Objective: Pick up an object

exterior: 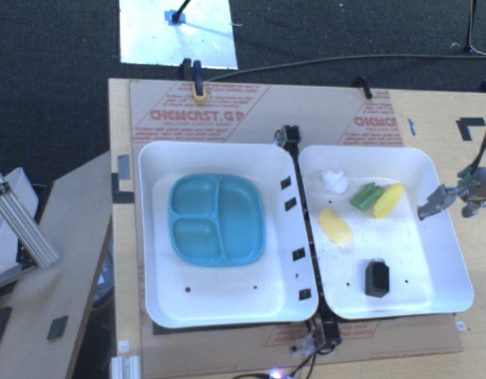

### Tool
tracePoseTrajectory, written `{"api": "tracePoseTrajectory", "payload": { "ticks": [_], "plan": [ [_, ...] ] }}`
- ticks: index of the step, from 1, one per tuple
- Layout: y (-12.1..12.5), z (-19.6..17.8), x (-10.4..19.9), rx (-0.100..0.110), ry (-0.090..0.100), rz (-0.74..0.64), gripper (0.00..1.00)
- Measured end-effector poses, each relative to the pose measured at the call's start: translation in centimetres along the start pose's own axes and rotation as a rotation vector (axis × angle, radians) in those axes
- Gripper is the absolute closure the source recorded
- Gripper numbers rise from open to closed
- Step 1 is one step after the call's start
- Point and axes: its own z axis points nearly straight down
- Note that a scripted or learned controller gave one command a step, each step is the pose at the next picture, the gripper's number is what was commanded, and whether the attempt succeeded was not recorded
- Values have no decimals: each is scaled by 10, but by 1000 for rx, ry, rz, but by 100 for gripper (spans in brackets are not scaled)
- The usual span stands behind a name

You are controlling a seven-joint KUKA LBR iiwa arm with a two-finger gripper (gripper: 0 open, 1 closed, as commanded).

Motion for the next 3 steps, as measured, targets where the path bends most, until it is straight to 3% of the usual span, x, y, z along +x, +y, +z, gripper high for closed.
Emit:
{"api": "tracePoseTrajectory", "payload": {
  "ticks": [1,3],
  "plan": [
    [2,-6,1,-11,-3,-4,0],
    [13,115,-2,-10,-2,-2,0]
  ]
}}
